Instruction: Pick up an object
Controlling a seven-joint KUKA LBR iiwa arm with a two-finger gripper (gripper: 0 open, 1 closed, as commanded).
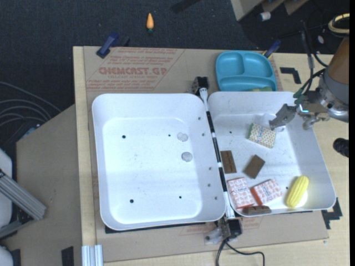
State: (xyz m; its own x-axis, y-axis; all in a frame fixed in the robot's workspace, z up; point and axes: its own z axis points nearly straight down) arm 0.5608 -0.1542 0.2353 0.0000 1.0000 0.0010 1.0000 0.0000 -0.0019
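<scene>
Two shallow white bins are set side by side on the bench, and all candidate objects are confined to the right bin [324, 173], presumably so that picks are made within the arm's easy reach from the right. The left bin [111, 148] is marked by two small round discs [184, 147] near its right wall. In the right bin, a pale patterned sponge-like block [262, 135] is placed toward the far side; a brown tile [254, 165] and a narrow brown bar [228, 161] are found nearer the middle and the dividing wall; two red-and-white packets [253, 192] lie side by side at the near edge, with a yellow corn-shaped toy [297, 191] just to their right. The gripper [293, 117] is positioned over the far right part of this bin, just to the right of the patterned block. Its two fingers are seen spread apart, with nothing between them. No object is held. It is judged that the patterned block, being nearest, is the likeliest target, and that the pick is not yet made. A blue divided tray [246, 71] is kept on the bench beyond the bins, outside the working area.
</scene>
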